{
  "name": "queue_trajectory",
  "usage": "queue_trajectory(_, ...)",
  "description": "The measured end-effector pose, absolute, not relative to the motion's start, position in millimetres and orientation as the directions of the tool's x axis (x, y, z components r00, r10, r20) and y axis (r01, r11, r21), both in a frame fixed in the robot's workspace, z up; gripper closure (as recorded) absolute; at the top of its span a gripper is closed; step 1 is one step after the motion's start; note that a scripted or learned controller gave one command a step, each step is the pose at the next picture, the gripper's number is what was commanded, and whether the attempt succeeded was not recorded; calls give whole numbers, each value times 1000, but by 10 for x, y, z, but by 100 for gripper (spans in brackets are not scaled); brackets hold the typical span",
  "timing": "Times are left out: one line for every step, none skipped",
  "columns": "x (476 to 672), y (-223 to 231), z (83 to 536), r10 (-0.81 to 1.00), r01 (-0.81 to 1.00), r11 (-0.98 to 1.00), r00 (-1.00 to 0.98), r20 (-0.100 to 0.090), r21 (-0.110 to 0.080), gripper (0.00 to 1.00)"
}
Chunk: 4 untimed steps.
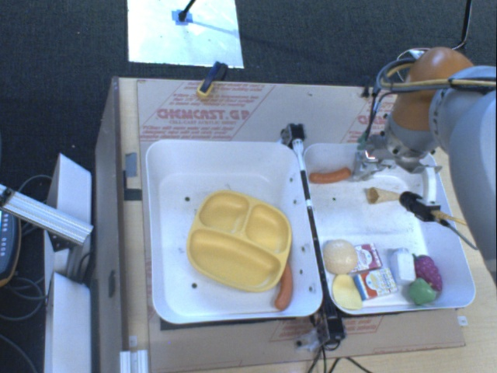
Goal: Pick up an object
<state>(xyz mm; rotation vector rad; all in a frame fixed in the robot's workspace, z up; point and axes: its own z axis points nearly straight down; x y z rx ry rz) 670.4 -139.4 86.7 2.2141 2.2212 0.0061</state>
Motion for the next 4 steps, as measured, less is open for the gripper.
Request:
queue_trajectory(6145, -1838, 1529, 1000, 1000, 2, -2, -3, 4, 100)
queue_trajectory(6142, -1829, 1521, 1000, 1000, 2, -2, -1, 3, 0)
queue_trajectory(5224, -1507, 1386, 1000, 1000, 1, -1, 0, 0, 0)
queue_trajectory(4876, -1215, 1069, 1000, 1000, 0, 0, -2, 5, 0)
